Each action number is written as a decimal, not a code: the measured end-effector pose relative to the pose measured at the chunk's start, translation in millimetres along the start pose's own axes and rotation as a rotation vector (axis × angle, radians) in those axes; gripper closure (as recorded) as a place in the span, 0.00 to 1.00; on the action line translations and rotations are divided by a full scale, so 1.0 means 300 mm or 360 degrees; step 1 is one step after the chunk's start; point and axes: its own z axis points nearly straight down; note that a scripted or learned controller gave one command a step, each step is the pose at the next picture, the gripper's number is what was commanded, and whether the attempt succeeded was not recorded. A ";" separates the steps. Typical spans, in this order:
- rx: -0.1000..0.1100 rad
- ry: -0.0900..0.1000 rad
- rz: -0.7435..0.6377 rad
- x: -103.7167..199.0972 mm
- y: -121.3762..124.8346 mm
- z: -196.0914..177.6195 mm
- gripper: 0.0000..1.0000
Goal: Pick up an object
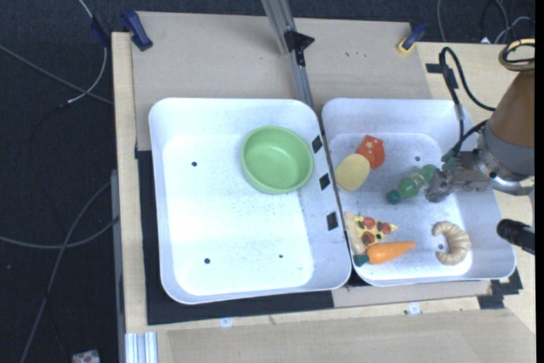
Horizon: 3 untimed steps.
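green bowl (277, 159) | yellow lemon (352, 172) | orange carrot (390, 252) | white bins (183, 208)

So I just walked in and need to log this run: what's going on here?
The arm's gripper is low in the right bin, right beside a green bottle; a hold on it isn't visible. Also in that bin: a lemon, a red piece, a pizza slice, a carrot and a croissant. The left bin holds a green bowl.

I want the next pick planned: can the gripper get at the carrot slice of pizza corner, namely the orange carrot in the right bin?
Probably yes. The carrot lies uncovered near the right bin's front wall, with the gripper above and to its right. The pizza slice touches it and the croissant lies nearby, so space is tight.
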 end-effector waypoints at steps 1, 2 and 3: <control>-0.0020 -0.0012 -0.0004 0.030 0.023 -0.200 1.00; -0.0019 -0.0013 -0.0004 0.031 0.029 -0.278 1.00; -0.0014 -0.0008 -0.0011 0.210 0.095 -0.322 1.00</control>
